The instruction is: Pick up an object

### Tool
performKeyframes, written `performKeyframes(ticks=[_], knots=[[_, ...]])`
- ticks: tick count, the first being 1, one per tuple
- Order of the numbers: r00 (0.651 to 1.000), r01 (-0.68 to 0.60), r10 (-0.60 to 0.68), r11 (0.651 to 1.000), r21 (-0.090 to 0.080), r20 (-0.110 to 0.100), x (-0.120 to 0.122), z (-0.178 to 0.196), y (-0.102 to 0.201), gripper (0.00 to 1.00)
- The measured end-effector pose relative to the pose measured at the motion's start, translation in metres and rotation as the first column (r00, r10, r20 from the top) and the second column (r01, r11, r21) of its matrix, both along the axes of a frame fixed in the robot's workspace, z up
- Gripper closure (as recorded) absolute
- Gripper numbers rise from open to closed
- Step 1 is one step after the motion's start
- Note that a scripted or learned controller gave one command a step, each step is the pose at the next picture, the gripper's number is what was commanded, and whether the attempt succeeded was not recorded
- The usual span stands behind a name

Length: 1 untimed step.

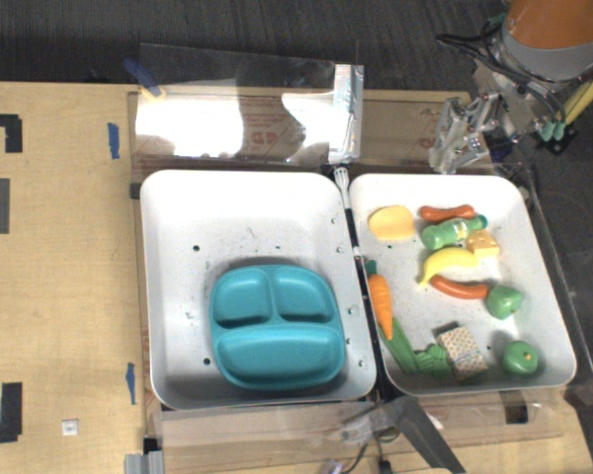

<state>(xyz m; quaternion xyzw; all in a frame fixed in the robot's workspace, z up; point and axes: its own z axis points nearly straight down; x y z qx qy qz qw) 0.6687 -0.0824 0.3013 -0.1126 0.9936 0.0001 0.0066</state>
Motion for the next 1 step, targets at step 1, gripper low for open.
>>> performKeyframes(ticks=[1], knots=[[0.999,-0.039,0.039,0.999,0.002,-0.014,-0.0021,-0.0738,0.0645,1.00]])
